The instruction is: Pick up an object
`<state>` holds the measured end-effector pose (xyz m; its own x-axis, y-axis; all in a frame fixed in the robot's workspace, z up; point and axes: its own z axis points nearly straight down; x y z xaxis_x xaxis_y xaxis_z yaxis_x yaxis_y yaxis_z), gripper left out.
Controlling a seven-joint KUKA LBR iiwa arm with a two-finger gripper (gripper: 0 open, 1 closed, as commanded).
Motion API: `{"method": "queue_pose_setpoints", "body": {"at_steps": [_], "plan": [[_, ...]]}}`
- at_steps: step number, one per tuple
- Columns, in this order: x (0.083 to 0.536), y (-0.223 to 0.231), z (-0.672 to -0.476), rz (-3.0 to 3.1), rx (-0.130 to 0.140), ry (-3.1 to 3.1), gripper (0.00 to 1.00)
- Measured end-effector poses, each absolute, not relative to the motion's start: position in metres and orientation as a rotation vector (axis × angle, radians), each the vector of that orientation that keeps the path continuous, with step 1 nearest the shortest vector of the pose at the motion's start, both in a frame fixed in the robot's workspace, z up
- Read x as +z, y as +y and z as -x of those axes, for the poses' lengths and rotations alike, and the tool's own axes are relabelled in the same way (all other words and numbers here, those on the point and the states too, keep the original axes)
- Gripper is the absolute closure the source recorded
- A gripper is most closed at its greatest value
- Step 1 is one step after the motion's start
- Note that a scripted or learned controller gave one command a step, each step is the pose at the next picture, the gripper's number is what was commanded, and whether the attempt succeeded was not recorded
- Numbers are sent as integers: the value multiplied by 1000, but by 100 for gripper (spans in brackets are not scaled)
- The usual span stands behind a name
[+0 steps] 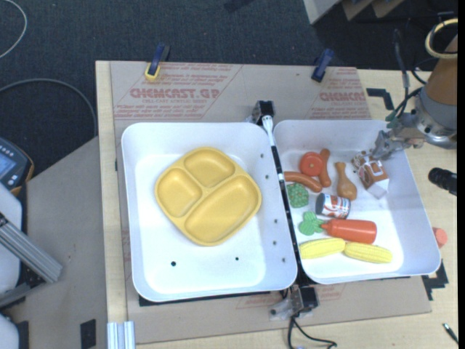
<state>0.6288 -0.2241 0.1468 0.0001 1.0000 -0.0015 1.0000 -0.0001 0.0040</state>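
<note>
Step in hand: you are at the approach; the grey arm's two-finger gripper [383, 145] hangs over the far right corner of the right white bin [414, 217], just beside a small brown-and-white toy block [372, 171].
Gripper state: you cannot tell from this view whether it is parted or closed; nothing is visibly between its tips.
Nearest target: that brown-and-white block sits apart from the main cluster, near the bin's right wall, so it looks like the cleanest pick.
How to do it well: centre over the block before descending, keep clear of the bin wall, and close only once the tips straddle it; a slanted or off-centre descent would likely nudge it away.
Risk: the tan toy drumstick [345, 181] lies just to the block's left and could be caught too.
Right bin contents: a red toy tomato [313, 163], a toy sausage [303, 180], a green toy vegetable [298, 195], a small red-and-white can [333, 206], an orange toy carrot [350, 230], a yellow toy banana [322, 249] and a yellow toy corn cob [368, 252], packed close together.
Left bin contents: the left white bin [145, 195] holds a yellow three-compartment plastic plate [208, 195], lying flat, with nothing on it.
</note>
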Motion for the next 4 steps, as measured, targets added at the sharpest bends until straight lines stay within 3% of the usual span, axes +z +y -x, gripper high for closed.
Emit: {"method": "queue_pose_setpoints", "body": {"at_steps": [1,2,3,4], "plan": [[158,-225,-629,-2215,5,2216,100],[246,-112,-605,-2205,13,2230,100],[327,-37,-544,-2214,4,2227,100],[423,17,-501,-2210,13,2225,100]]}}
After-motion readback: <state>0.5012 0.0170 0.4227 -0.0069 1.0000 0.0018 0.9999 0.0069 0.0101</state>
